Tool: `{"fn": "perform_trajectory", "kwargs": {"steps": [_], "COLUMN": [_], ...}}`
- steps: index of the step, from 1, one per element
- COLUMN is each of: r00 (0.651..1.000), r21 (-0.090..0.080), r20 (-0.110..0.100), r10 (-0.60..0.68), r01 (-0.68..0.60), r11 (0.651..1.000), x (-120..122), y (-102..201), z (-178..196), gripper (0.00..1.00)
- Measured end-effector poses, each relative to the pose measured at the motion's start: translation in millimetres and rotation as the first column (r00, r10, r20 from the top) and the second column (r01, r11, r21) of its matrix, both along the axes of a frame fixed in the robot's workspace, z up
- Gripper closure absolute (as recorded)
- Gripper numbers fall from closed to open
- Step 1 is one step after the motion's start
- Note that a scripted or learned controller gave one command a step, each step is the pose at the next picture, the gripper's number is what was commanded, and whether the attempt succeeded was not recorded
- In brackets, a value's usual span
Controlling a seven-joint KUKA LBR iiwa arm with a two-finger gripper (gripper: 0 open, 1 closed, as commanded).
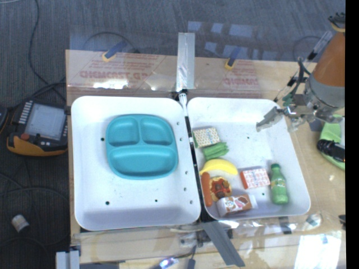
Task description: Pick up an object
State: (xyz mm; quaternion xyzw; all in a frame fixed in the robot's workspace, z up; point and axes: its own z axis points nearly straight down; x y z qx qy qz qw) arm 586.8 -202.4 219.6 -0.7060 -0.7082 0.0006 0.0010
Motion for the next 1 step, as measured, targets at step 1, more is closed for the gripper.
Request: {"fn": "perform_trajectory", "kwargs": {"steps": [1], "r00": [1.0], "r21": [-0.002], "r20": [-0.001], "r10": [-0.015], "r01": [0.015], "r11": [1.0], "x": [-78.9], "y": [-21.7], "z": [-9.6], "gripper": [0.0]}}
